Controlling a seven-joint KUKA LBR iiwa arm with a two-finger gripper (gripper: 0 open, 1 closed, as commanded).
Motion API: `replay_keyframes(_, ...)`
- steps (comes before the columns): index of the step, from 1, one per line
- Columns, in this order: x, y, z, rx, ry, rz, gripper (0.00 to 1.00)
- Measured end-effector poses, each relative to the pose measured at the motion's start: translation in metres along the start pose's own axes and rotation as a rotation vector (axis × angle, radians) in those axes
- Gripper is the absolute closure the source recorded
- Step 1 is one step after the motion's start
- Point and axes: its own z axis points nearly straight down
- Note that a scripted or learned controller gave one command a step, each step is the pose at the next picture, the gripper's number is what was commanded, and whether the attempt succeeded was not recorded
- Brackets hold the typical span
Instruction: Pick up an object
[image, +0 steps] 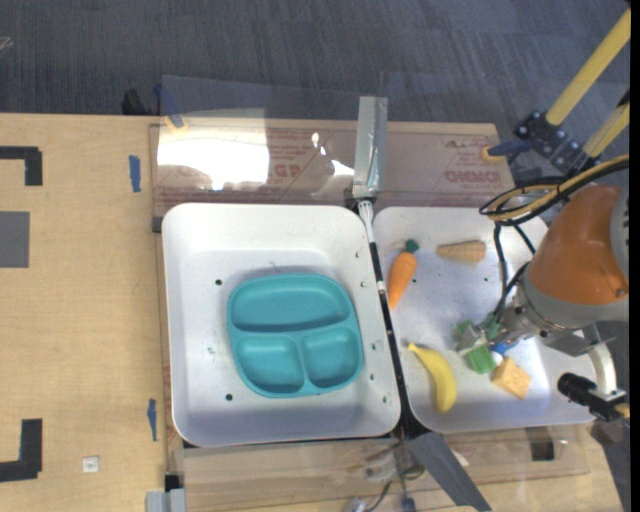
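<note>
The right bin holds an orange carrot by its left wall, a tan bread-like piece at the back, a yellow banana at the front left, a small green object and an orange-yellow wedge. My gripper reaches down from the right, just above the green object and close beside the wedge. The arm's grey and orange wrist hides part of the bin's right side.
The left bin carries a teal divided plate. A clear panel stands behind the bins. Black cables loop by the arm at the right. The wooden bench stretches away to the left.
</note>
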Motion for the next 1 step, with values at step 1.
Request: replay_keyframes(1, 0.0648, 0.0686, -0.088, 0.009, 0.004, 0.031, 1.0)
